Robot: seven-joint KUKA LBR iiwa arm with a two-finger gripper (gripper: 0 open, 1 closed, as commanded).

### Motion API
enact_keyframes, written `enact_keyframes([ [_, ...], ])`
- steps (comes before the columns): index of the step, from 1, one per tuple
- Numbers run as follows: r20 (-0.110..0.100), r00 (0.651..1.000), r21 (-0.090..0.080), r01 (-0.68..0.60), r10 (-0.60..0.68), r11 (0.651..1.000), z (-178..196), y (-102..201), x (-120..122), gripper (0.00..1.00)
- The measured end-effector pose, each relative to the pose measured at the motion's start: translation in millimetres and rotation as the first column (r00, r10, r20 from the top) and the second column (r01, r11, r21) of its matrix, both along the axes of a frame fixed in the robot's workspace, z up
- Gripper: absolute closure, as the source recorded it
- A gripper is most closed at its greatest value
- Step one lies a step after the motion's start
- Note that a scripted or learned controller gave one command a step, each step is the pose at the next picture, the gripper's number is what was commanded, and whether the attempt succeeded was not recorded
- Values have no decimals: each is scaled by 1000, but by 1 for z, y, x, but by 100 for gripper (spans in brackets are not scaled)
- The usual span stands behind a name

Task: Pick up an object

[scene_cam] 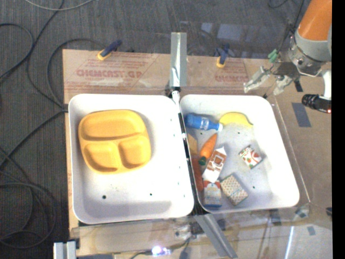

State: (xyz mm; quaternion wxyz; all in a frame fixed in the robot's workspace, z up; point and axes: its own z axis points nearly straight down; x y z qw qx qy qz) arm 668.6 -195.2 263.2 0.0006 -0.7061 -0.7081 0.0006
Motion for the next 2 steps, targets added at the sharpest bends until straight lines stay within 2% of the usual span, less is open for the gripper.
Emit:
enact_keyframes([
  [1, -1, 983, 1, 182, -182, 983, -61, -27, -78, 0],
  [2, 4, 985, 10, 172, -172, 985, -167, -14, -111, 0],
])
